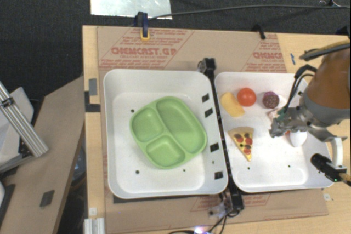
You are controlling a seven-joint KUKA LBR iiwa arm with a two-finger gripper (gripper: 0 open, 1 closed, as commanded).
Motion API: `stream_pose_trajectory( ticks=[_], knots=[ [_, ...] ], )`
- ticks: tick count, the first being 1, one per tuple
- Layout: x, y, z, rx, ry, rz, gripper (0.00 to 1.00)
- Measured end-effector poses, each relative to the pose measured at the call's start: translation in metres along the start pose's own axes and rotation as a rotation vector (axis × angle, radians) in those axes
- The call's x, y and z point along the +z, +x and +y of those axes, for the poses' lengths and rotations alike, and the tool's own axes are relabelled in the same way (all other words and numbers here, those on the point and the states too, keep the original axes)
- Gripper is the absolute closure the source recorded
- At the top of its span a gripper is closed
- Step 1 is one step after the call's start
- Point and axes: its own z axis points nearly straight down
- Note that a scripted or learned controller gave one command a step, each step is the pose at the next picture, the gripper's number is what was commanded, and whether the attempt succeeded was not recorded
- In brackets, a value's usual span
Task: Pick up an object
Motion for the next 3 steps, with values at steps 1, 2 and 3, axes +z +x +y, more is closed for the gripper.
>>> stream_pose_trajectory(
  ticks=[1,2,3],
  knots=[
    [-0.063,-0.004,0.000,0.000,-0.003,-0.001,1.00],
    [-0.105,-0.004,0.001,-0.001,-0.001,0.000,1.00],
    [-0.090,0.050,0.013,-0.004,0.003,0.002,1.00]
  ],
)
